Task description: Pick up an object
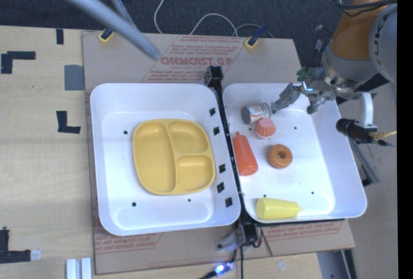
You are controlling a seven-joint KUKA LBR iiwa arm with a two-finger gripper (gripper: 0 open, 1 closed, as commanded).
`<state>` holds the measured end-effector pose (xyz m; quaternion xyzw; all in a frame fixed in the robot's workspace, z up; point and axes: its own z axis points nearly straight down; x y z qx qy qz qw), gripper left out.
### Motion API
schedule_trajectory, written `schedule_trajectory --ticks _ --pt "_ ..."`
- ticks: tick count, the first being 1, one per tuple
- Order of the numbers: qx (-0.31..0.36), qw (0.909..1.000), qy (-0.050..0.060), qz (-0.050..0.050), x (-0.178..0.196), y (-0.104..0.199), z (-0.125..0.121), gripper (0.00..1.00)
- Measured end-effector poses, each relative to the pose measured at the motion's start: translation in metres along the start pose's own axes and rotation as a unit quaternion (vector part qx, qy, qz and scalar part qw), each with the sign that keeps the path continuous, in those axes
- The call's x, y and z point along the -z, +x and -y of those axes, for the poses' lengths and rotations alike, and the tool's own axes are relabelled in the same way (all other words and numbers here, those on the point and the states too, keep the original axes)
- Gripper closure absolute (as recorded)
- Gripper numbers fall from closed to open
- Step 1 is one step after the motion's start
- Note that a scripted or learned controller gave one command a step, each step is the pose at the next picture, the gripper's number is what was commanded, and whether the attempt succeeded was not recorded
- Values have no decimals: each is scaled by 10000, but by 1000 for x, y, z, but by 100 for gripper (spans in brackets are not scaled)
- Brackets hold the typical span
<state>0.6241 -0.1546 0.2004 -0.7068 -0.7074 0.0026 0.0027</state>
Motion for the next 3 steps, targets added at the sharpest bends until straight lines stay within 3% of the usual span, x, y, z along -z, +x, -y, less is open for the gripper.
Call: schedule_trajectory --ticks 2,3 --pt "5 10000 -22 5 -117 -4 -1 0" --pt "10 10000 -44 7 -102 -4 -3 100"
